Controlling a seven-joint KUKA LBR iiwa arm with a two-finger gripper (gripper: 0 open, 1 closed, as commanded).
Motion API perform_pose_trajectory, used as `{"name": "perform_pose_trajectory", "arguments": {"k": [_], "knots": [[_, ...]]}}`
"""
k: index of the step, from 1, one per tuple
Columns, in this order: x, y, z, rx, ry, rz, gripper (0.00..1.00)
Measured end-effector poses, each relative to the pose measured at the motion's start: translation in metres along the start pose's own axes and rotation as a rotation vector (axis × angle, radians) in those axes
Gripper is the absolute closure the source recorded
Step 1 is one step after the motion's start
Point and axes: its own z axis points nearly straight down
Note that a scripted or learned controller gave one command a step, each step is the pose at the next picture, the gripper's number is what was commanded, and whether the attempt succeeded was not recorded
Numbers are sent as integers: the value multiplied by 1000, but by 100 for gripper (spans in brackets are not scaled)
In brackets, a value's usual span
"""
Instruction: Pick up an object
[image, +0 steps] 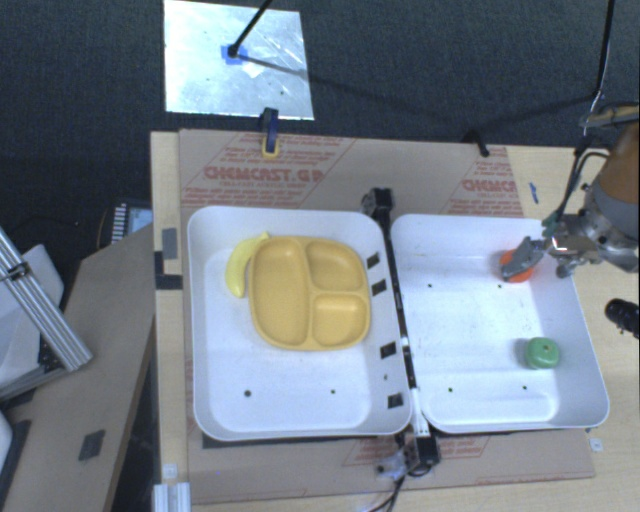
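Jaws: you cannot tell from the camera view whether they stand apart or together; the gripper (548, 247) is small and blurred against the right bin's far right rim.
Gripper place: it hangs over the far right corner of the right bin (470, 415), with the orange object (517, 264) just at its tip, touching or nearly so.
Grasp check: you cannot see the orange object between any 2 surfaces, so treat it as not held.
Step in hand: judged from this, you are closing in on the orange object for the pick.
Doing it well: center the tool over the object rather than beside it, keep off the bin wall close behind, and come down straight; a glancing contact would likely push the piece into the corner.
Risk: the object lies near the rim, so there is little room on that side.
Right bin, contents: 2 things, the orange object near the far right corner and a green round object (541, 352) nearer the front right, well apart from it.
Left bin (210, 390), beside the right bin: 1 yellow divided tray (305, 292) with 3 compartments, nothing visible in them, and a yellow banana (240, 263) touching the tray's far side from the right bin.
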Motion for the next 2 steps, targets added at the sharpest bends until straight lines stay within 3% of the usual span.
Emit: {"name": "perform_pose_trajectory", "arguments": {"k": [2], "knots": [[-12,-5,96,2,0,1,0]]}}
